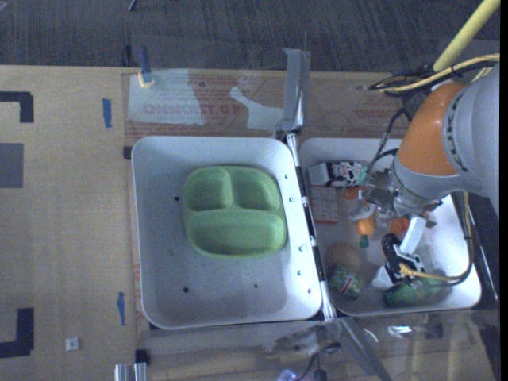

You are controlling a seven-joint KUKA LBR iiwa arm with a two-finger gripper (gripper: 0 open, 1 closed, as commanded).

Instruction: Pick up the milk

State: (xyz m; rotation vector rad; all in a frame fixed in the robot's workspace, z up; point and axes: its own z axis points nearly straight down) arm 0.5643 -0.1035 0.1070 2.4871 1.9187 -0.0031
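Note:
The milk (341,171) is a small white carton with black cow patches and a red end. It lies on its side at the far left corner of the right bin (468,284). My gripper (371,206) hangs low in that bin under the grey wrist and orange band, just to the near right of the carton. The wrist hides much of the gripper. Nothing can be seen held in it.
The right bin also holds a red-and-white packet (324,205), a small orange piece (365,227), a brown round item (343,254), a green patterned ball (346,281) and a dark green item (409,294). The left bin (159,276) bears a green divided plate (234,211).

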